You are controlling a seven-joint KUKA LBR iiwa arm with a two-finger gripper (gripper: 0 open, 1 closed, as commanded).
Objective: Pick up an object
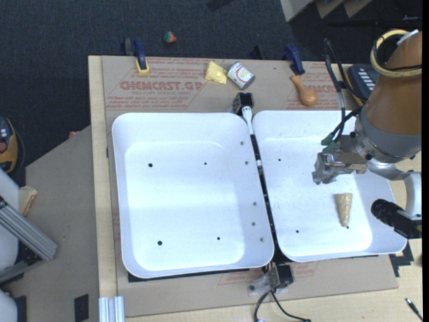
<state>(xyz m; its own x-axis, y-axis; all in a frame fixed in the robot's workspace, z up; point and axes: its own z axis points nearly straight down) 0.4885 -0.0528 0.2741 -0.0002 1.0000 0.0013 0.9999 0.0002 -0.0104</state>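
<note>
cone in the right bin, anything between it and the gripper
Nothing visible stands in the way. The cone lies alone on the floor of the right bin, and the gripper hangs above that floor, just up and to the left of the cone in the camera view. Between them is bare white floor.

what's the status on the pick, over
Gripper over right bin, nothing seen held. Cone-shaped object lying just below it, apart. Nothing in the way.

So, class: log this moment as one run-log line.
pincer over right bin | cone-shaped object lying in bin, apart from pincer | nothing picked yet
</note>
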